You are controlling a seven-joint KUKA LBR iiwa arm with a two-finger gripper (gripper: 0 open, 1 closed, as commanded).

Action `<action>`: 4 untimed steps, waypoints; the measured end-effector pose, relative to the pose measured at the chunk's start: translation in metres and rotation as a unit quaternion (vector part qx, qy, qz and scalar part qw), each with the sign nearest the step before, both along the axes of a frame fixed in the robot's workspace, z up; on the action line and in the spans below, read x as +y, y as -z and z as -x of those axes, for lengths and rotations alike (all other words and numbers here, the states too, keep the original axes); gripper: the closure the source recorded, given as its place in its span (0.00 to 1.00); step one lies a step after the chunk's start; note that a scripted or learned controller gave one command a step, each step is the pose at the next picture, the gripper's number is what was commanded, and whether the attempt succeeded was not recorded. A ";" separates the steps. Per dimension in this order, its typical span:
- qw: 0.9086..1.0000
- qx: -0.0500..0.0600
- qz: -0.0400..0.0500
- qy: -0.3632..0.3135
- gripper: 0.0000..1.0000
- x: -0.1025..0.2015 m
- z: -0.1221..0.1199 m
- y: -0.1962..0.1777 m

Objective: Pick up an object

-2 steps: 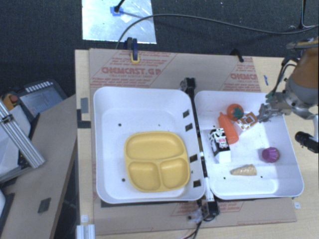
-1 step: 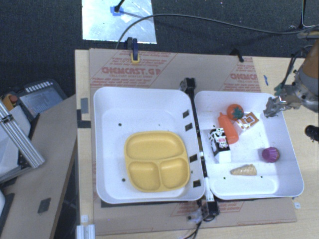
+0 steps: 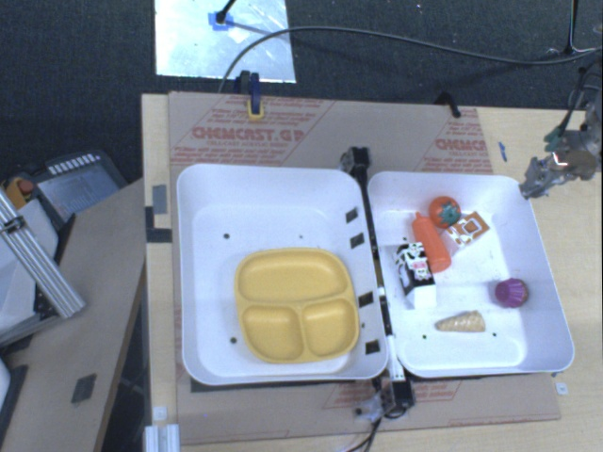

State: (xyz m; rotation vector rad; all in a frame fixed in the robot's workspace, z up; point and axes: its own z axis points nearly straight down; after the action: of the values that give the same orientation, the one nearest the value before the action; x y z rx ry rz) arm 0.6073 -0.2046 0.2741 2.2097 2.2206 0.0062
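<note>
I see the gripper [image 3: 545, 179] at the right bin's [image 3: 542, 252] upper-right rim, nothing held; finger state unclear. Still approach phase. Nearest target, orange ball [image 3: 444, 210]: next, move over it and descend.

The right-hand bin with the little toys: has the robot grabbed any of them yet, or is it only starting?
Only starting, it seems. Nothing looks done: the orange carrot, purple cup, cone and cow-print carton all lie in the right bin. The gripper sits at that bin's upper right corner, beside the rim, with no toy seen between its fingers. Reaching in, closing on one toy and lifting it are all left.
</note>
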 end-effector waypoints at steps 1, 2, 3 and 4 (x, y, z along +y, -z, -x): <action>1.000 0.003 -0.002 -0.002 1.00 0.044 -0.001 0.003; 1.000 0.004 -0.002 -0.002 1.00 0.097 -0.005 0.019; 1.000 0.003 -0.003 -0.003 1.00 0.158 -0.011 0.016; 1.000 0.003 -0.002 -0.003 1.00 0.215 -0.019 0.012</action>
State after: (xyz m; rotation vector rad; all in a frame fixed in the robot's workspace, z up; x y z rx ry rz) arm 0.6260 0.0103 0.2626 2.2088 2.2325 0.0049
